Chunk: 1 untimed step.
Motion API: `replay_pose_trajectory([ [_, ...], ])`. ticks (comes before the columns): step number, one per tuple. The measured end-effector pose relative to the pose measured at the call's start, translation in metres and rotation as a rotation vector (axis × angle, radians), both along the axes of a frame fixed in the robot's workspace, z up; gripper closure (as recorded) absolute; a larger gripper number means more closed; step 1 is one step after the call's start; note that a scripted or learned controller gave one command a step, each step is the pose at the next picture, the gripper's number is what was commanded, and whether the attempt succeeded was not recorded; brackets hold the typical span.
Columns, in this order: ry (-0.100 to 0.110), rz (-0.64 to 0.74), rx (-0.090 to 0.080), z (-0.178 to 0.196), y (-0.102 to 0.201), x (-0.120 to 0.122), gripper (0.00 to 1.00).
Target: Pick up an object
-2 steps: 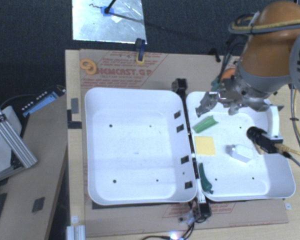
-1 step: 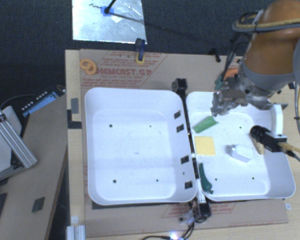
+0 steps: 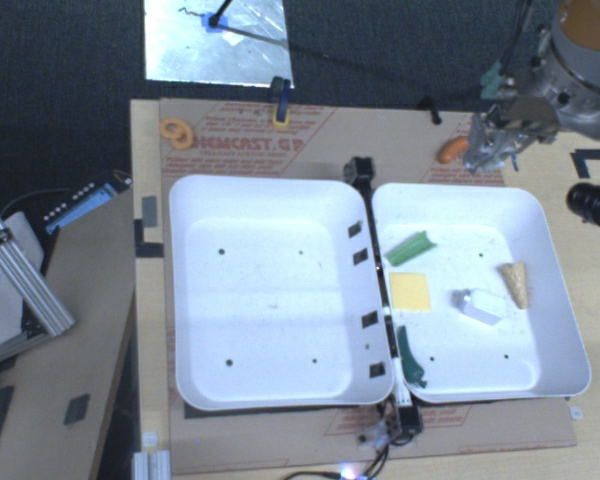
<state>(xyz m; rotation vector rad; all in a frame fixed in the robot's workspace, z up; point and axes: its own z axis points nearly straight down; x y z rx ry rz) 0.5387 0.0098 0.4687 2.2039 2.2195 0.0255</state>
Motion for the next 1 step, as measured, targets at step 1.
replay_pose_trajectory([
  [1,0.010,-0.002,-0.002,0.0506,-0.0082,0.0387,1.00],
])
